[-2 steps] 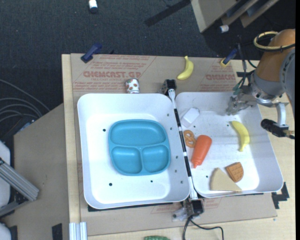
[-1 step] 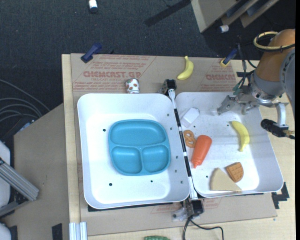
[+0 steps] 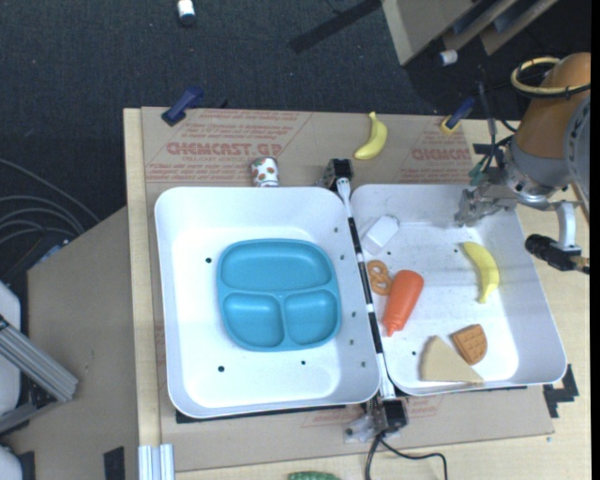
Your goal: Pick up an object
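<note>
Though near pincer [image 3: 475,208], banana [image 3: 483,269] apart.

Pale wooden counter [image 3: 150,394] on dark carpet

A cardboard sheet [image 3: 225,141] printed with red lettering covers the counter top. Dark blue-grey carpeted floor [image 3: 84,66] surrounds it, with black cables [image 3: 28,202] looping at the left. A grey metal rail [image 3: 37,361] slants at lower left; a beige box [image 3: 441,23] sits at the top right. Lighting is even and soft.
</note>
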Robot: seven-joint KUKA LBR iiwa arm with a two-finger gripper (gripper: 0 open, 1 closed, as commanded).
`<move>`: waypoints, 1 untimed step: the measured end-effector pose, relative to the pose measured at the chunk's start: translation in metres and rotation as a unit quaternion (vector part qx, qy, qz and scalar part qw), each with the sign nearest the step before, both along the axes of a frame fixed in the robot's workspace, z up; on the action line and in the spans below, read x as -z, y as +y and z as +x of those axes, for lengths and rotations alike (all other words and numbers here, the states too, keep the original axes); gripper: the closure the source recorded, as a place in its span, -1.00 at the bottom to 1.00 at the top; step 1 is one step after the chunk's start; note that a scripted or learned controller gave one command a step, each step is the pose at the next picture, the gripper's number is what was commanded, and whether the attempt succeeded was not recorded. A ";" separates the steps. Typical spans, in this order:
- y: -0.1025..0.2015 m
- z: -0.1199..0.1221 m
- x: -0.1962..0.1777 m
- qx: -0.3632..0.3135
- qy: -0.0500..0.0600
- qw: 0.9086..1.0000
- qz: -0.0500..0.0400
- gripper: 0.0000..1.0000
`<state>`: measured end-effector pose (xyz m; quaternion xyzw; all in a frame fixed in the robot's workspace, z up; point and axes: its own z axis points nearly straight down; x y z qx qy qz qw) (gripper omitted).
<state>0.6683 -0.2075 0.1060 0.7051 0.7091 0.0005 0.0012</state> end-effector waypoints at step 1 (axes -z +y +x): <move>0.000 0.000 0.000 0.000 0.000 1.000 0.000 -1.00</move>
